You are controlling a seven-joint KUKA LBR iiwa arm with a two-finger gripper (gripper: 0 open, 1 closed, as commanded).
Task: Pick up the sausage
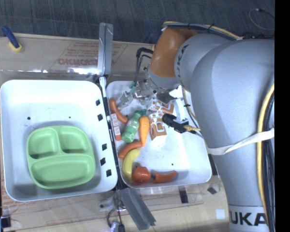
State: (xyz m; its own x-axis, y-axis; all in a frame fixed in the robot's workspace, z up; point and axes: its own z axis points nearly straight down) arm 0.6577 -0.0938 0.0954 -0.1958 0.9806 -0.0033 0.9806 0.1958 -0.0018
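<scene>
Currently logged, right bin [195, 170]: sausage [118, 111], reddish-orange, lying along the bin's left wall near the top, just beside a green bottle [131, 127] and a carrot [143, 129].

Same bin, lower part: a second orange piece [128, 149], a yellow banana [128, 162], a red pepper [140, 173], a red chilli [164, 176], and a brown printed packet [157, 122].

Left bin [19, 93]: one green divided tray [62, 156].

End effector [137, 92]: low over the right bin's top edge, near the sausage's upper end; whether it is open or closed cannot be told, and nothing is seen held.

Risk, as judged: the sausage hugs the wall and crowds the bottle, so a descent could strike the wall, nudge the bottle, or close on a neighbouring orange item instead.
</scene>
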